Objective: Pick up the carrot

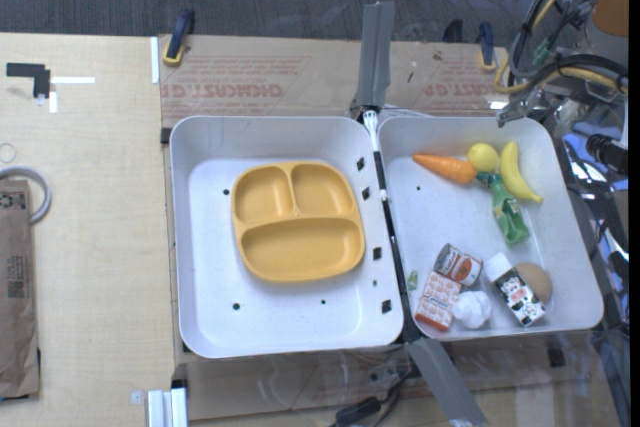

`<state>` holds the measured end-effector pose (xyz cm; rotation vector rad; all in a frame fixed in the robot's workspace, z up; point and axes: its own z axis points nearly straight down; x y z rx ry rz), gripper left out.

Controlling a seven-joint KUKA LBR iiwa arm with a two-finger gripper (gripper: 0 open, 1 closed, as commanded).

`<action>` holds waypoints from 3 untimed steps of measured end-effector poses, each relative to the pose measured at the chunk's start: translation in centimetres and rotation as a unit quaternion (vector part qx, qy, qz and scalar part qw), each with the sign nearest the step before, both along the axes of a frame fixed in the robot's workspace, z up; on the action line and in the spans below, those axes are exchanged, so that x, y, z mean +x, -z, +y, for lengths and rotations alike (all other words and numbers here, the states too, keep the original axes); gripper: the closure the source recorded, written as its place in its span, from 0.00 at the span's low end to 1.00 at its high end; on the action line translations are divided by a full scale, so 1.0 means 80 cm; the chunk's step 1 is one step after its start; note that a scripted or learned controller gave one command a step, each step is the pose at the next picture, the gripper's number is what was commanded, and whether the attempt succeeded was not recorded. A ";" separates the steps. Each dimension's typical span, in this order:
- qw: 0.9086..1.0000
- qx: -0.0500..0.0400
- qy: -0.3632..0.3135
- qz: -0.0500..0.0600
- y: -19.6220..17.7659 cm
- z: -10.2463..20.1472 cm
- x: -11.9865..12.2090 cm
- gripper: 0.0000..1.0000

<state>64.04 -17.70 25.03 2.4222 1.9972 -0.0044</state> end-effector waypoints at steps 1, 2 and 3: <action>1.000 0.001 -0.020 0.001 0.083 -0.001 0.021 0.00; 1.000 0.000 0.027 0.000 0.029 -0.046 0.002 0.00; 0.998 0.001 -0.070 0.001 0.117 0.031 -0.071 0.00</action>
